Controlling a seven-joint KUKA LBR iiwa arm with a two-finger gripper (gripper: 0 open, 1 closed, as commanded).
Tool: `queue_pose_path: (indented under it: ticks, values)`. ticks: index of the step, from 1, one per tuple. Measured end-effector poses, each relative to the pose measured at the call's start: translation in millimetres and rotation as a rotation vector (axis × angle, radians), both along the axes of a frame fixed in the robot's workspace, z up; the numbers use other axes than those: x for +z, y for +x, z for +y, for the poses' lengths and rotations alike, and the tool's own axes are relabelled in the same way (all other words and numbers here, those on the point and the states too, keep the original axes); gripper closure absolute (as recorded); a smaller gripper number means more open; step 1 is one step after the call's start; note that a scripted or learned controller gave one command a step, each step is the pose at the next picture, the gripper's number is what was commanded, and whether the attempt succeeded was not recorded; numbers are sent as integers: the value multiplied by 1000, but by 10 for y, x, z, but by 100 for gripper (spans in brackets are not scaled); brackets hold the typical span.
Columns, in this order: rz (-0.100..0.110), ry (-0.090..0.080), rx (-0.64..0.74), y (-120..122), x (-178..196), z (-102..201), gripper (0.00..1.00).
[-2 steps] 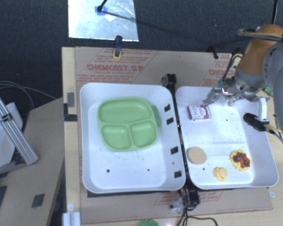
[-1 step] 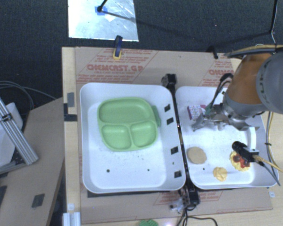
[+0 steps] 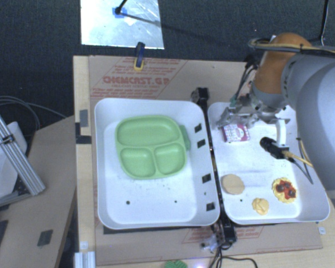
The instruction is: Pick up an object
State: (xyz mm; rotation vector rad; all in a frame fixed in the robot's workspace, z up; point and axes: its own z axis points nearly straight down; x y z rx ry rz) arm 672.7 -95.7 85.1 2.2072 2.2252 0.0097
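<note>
Left bin point(image 3: 151, 205): holds one green divided tray point(image 3: 151, 147), lying flat near the bin's centre, well apart from the gripper and not concerned in this step.

Right bin point(image 3: 251, 166): four small things. A pink-and-white packet point(image 3: 236, 133) lies in the far left corner, near the wall that divides the two bins. A tan disc point(image 3: 232, 184) sits toward the near left; a yellow lump point(image 3: 261, 206) sits near the front wall; a round red-and-yellow piece point(image 3: 284, 189) lies just right of these.

The gripper point(image 3: 234, 119) is directly over the packet's far edge, low and close to it, so the packet is judged to be the object chosen. Whether the jaws are open or closed cannot be told from this view, and nothing can be seen held between them.

Advice for the step: the packet looks flat and thin, so the jaws should straddle its narrower side and descend until they nearly meet the bin floor before closing. Care is needed toward the dividing wall, which stands near the packet; an approach straight from above is judged safest. A flat packet may slide or tilt out on closing, so the lift should be slow and vertical.

The arm point(image 3: 318, 94) enters from the right, above the bin's far right corner.
</note>
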Motion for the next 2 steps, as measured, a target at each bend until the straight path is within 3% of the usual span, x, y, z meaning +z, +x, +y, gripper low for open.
queue_pose_path:
  ticks: [1,2]
  values:
    - [3,0,-1,-23,117,-17,100]
    - [3,3,1,-412,1053,509,100]
